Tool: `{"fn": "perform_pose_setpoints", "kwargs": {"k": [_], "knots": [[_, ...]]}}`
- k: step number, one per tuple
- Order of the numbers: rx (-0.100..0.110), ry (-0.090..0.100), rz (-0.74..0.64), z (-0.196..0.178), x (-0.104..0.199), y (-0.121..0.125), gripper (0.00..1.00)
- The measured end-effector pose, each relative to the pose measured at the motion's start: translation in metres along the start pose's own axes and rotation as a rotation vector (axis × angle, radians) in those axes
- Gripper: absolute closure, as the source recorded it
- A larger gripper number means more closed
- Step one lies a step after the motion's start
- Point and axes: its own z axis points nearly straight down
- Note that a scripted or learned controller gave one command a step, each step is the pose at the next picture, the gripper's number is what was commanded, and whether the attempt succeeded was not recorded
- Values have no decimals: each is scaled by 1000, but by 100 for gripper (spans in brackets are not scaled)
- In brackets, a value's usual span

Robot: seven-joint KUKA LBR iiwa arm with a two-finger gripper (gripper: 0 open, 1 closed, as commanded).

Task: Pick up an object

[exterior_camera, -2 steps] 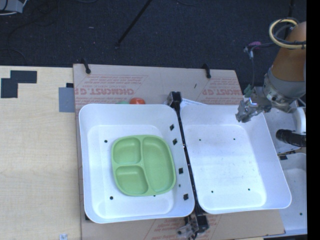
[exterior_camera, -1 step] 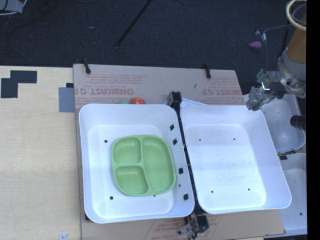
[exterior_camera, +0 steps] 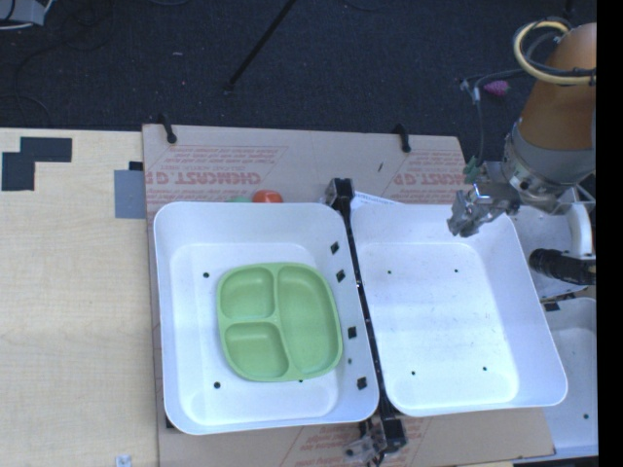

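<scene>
Two white bins (exterior_camera: 443,319) on cardboard sheet (exterior_camera: 292,168), wooden bench (exterior_camera: 68,309), dark carpet (exterior_camera: 292,47)

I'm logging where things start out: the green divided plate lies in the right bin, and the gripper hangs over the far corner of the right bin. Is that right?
Not quite. The camera view shows the green divided plate lying in the left bin, not the right one. The rest holds: the gripper hangs over the far corner of the right bin.
</scene>
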Motion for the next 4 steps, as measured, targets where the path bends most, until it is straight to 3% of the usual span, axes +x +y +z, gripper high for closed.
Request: {"fn": "perform_pose_setpoints", "kwargs": {"k": [2,4], "knots": [[0,0,0,11,91,-33,100],[3,-1,0,45,182,-80,100]]}}
